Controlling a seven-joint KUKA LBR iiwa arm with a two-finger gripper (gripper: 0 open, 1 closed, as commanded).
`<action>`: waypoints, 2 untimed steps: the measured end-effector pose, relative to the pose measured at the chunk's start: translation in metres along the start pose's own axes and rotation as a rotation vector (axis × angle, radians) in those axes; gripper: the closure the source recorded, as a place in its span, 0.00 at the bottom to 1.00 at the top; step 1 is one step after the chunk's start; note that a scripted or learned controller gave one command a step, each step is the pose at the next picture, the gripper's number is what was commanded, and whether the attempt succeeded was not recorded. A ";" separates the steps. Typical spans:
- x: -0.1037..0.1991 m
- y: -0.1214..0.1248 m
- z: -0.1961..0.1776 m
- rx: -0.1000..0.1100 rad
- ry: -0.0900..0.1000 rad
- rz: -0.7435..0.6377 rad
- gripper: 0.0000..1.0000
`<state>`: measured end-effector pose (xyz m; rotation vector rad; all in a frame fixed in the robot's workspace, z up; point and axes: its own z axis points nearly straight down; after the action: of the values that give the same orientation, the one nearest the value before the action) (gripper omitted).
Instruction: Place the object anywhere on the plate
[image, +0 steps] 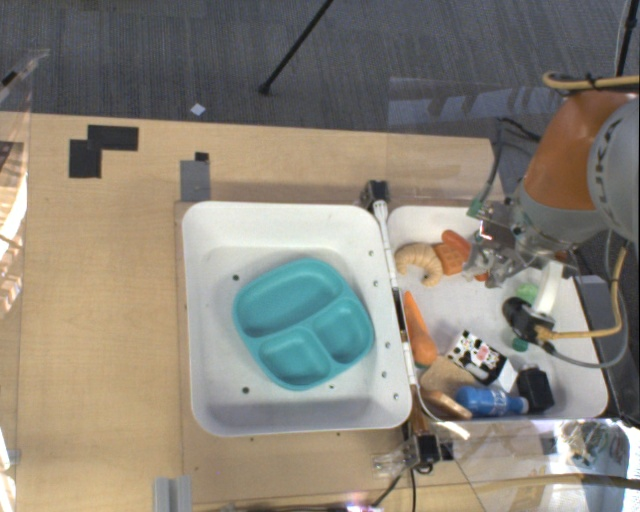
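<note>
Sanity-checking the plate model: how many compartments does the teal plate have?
3. The teal plate in the left bin has one long compartment along its upper left, one at the lower left and one at the right. Nothing covers any of them.

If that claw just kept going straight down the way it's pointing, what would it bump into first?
Probably the red-orange toy beside the croissant. The gripper hangs over that corner of the right bin, though depth is hard to judge here.

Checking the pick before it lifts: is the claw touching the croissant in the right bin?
Apart. The camera view shows the claw over the right bin, with an orange-red toy lying between it and the croissant.
</note>
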<state>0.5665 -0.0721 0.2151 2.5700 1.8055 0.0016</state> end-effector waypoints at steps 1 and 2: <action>0.041 -0.048 0.032 0.004 0.001 0.165 1.00; 0.084 -0.104 0.032 0.007 0.002 0.185 1.00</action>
<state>0.4969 0.0427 0.1834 2.7315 1.5633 -0.0020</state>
